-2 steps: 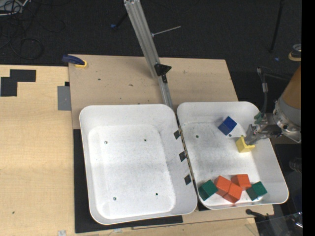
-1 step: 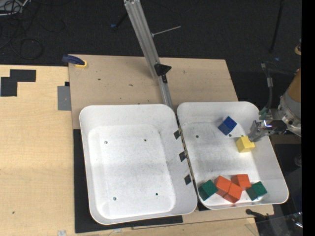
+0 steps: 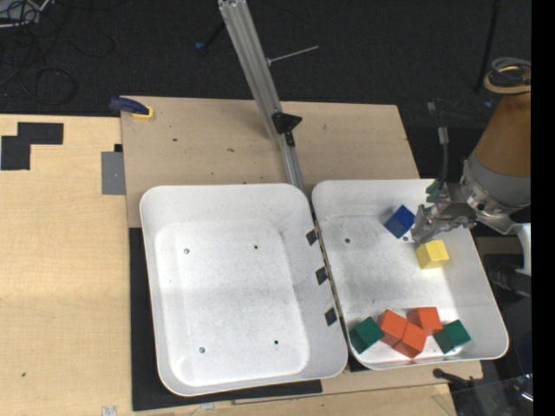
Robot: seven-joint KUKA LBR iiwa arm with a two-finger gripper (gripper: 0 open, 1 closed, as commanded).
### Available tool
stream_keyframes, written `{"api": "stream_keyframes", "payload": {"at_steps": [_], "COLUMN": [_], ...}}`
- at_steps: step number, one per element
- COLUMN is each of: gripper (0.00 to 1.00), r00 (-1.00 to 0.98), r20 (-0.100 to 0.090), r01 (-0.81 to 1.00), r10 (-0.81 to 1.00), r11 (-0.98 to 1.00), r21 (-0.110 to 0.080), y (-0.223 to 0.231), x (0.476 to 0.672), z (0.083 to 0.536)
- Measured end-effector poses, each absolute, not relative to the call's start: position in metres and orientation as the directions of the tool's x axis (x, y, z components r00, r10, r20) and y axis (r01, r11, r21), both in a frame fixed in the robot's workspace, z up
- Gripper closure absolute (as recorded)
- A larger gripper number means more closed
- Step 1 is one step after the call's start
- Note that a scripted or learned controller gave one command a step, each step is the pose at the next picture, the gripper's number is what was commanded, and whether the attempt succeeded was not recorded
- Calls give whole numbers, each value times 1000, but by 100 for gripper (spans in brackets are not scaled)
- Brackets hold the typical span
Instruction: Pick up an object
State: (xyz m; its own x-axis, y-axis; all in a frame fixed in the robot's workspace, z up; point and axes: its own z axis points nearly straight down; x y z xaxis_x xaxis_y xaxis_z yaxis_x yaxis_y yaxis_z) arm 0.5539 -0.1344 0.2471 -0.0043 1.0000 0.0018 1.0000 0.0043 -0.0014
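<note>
Seemingly empty, fingers (image 3: pixel 427 225) hover between blue block (image 3: pixel 400 221) and yellow block (image 3: pixel 432 253), grip state unclear

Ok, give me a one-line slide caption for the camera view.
Gripper poised in the right bin between a blue block and a yellow block; orange and green blocks cluster at its near edge.

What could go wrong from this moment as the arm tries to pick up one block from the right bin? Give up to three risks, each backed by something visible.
1. The pincer sits between the blue block and the yellow block, so it may nudge either one instead of gripping it.
2. Both blocks lie near the right bin's far wall; a push could wedge one against it.
3. The orange and green blocks are packed together, leaving little finger room.
</note>
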Motion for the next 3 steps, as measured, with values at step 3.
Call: {"api": "stream_keyframes", "payload": {"at_steps": [3], "gripper": [100], "r00": [-5], "r20": [2], "r01": [1000], "r10": [1000], "r11": [5], "r21": [-5], "y": [23], "x": [563], "z": [238]}}
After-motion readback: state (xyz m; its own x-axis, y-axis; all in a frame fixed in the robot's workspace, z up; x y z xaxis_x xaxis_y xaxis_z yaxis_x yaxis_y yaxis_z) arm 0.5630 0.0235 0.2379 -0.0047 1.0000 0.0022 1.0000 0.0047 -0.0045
